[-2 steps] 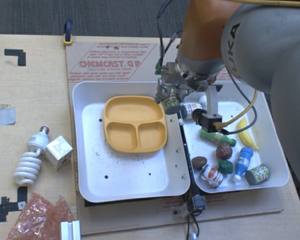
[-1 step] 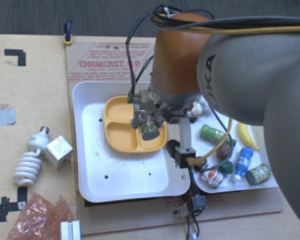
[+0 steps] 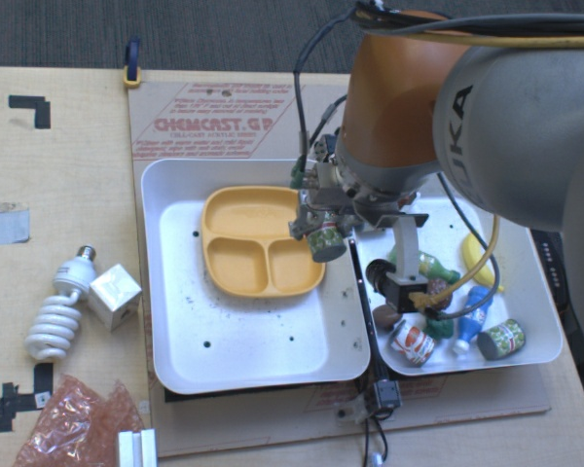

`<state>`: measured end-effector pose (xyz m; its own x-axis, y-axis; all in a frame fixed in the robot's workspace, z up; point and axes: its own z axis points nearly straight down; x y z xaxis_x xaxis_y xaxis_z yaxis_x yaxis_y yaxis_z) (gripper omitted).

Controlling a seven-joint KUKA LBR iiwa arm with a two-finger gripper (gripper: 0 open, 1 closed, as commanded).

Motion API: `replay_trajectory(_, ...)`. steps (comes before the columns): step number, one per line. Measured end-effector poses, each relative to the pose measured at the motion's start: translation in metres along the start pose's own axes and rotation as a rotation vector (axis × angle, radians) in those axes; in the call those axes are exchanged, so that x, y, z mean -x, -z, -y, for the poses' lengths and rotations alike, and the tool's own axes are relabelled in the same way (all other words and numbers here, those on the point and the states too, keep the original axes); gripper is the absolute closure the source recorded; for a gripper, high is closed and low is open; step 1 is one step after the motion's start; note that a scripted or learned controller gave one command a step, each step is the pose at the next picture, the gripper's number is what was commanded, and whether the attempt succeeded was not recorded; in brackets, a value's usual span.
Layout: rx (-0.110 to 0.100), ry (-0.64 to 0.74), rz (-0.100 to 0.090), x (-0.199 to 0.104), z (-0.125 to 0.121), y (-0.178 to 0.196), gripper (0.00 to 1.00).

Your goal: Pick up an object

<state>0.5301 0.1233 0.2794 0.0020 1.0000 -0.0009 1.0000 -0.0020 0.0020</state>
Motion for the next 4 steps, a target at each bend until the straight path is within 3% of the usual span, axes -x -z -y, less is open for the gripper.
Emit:
replay_trajectory(1, -0.002, -0.001, 0.001, 0.011, -0.042, -0.008, 1.0)
replay_trajectory(2, -0.003, 0.004, 0.0, -0.046, -0.041, 0.002, 1.0)
replay_trajectory(3, -0.002, 0.004, 0.0, -0.046, -0.041, 0.003, 0.0)
replay_trajectory(4, -0.004, 0.004, 0.001, -0.075, -0.083, -0.151, 0.0)
